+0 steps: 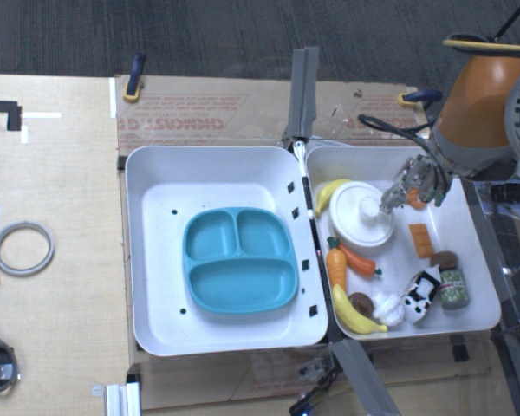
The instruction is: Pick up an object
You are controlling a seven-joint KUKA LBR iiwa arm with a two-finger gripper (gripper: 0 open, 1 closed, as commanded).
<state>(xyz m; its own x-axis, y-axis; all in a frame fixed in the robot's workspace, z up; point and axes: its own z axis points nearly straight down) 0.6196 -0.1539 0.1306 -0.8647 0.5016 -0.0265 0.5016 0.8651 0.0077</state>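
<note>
Camera view, right half: arm (481,102) entering from upper right, gripper (397,199) low over right bin (477,258), tip at white lid (362,213). Finger state: cannot tell. Crowded: bananas (355,312), carrot (354,262), orange block (421,239), cow toy (421,295). Left bin (147,258): blue tray (239,260).

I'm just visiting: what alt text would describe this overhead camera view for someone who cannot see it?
A grey and orange robot arm reaches from the right, its pincer over a white lidded cup in the right bin, among bananas, a carrot and a toy cow. The left bin holds a blue divided plate.
</note>
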